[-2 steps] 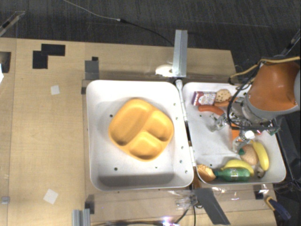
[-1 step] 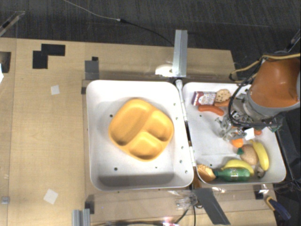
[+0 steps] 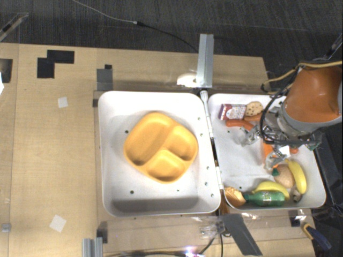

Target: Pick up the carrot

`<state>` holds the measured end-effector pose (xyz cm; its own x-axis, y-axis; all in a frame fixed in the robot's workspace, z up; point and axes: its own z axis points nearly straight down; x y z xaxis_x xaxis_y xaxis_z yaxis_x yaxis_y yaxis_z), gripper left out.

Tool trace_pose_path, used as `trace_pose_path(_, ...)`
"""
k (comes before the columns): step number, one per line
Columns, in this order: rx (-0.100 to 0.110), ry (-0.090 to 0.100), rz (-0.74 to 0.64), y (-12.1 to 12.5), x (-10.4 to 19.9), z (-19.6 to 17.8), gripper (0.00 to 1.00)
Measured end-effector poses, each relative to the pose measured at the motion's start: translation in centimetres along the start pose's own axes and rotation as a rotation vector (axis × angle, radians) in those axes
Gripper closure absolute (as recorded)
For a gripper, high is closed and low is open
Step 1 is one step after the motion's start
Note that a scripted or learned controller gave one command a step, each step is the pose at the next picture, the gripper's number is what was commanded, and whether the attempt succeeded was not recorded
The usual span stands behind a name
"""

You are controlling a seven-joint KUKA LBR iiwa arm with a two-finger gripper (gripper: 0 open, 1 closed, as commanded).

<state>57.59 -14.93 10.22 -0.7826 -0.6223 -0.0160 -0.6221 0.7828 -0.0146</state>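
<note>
Your gripper (image 3: 276, 157) sits low in the right bin (image 3: 236, 159), right over the carrot (image 3: 267, 150) at mid-right of the frame; you can't tell how it's set. Bananas (image 3: 298, 176) lie just below.

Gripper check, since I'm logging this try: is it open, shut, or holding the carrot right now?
Gripper: down in the right bin at the carrot; whether it is open, shut or holding anything cannot be told from the camera view.
</note>
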Motion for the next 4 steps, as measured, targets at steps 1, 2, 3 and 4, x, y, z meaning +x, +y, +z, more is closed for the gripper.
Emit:
trace_pose_path(1,-0.003,0.005,0.058,2.6,2.4,1.2,0.00)
trace_pose_path(2,0.002,-0.001,0.052,2.5,2.0,-0.1,1.00)
trace_pose_path(3,-0.007,0.006,0.024,-0.1,1.4,1.2,1.00)
trace_pose_path(4,-0.003,0.005,-0.174,2.4,0.1,1.2,1.00)
